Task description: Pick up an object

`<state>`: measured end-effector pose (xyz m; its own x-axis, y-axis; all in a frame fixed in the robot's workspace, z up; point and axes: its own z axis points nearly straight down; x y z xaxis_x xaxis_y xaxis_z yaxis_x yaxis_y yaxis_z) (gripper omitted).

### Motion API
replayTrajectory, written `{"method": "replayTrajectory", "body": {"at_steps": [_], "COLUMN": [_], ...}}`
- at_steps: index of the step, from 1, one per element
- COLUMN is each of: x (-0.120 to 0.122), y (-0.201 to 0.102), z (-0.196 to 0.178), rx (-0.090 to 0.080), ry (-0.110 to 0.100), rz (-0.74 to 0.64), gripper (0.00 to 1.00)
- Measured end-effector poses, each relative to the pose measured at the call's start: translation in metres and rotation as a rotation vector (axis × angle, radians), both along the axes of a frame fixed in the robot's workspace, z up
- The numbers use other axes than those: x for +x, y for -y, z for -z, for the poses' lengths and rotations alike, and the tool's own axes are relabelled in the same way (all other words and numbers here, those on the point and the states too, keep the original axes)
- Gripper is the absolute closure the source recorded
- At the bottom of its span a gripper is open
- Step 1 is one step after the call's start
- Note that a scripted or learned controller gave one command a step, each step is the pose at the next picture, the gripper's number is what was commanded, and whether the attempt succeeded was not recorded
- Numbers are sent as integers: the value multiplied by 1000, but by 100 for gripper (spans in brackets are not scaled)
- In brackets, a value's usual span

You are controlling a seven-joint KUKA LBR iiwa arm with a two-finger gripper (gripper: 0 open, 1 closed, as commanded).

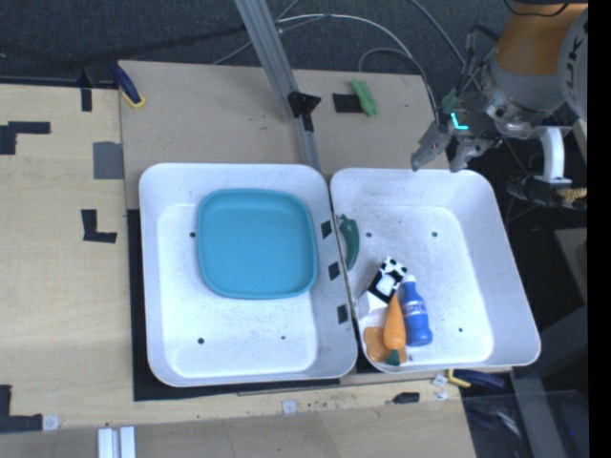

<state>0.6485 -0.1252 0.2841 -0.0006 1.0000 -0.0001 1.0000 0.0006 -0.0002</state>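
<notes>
Overhead view: the arm is cut off at the top right edge. Its gripper (439,153) hovers above the right bin's (496,256) far rim, fingers spread, holding nothing. A blue bottle (414,315) (beside an orange carrot (393,330)) lies near the bin's front.

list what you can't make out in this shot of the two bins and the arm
- Gripper, camera view: small and dark above the right bin's far rim; its grasp state is unreadable.
- Arm: cut off by the top and right edges.
- Black-and-white object: too small to identify.
- Orange object: partly covered by the blue bottle.
- Dark green object: partly hidden by the bin wall.
</notes>
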Motion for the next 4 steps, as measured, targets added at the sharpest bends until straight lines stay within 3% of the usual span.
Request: {"method": "replayTrajectory", "body": {"at_steps": [1, 3, 4], "x": [0, -11, -4], "y": [0, -2, 0], "z": [0, 106, 154], "rx": [0, 1, 0], "ry": [0, -5, -5], "rz": [0, 0, 0], "gripper": [0, 0, 0]}}
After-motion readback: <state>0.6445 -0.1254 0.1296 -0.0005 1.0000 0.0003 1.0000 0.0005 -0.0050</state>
